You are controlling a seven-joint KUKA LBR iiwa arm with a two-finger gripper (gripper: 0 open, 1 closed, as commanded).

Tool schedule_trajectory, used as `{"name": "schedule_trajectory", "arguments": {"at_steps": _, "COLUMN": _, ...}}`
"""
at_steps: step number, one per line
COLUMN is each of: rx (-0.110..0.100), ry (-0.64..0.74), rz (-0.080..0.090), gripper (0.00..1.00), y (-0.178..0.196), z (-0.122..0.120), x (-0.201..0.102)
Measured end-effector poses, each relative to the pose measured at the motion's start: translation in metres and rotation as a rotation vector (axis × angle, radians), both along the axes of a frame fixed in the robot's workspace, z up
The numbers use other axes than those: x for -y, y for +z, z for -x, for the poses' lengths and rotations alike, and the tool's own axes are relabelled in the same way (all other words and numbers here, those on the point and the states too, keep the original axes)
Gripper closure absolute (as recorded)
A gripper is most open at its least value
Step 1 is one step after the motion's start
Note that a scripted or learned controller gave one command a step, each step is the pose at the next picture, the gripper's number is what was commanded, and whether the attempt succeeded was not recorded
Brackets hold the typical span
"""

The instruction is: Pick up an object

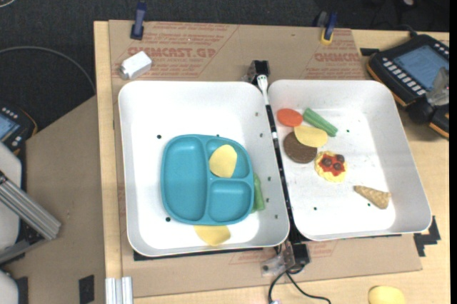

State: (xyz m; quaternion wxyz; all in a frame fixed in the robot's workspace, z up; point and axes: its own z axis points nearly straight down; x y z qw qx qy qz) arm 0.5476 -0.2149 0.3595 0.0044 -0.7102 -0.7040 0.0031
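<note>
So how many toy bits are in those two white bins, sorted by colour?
Yellow: 3, a piece in the tray, one below the tray, one in the right bin
Green: 2
Orange-red: 1
Brown: 1
Tan wedge: 1
Pizza-like, yellow and red: 1
Blue tray: 1
Total: 10

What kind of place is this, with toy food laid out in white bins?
Probably a robot test lab, not a kitchen. Two white bins sit on clamped cardboard, holding a blue divided plate and a toy pizza; a handheld controller rests nearby.
</note>
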Motion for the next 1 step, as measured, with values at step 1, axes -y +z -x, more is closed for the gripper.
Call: {"name": "schedule_trajectory", "arguments": {"at_steps": 1, "rx": 0.033, "ry": 0.014, "rz": 0.007, "gripper": 1.00, "y": 0.1868, "z": 0.0167, "x": -0.0567}}
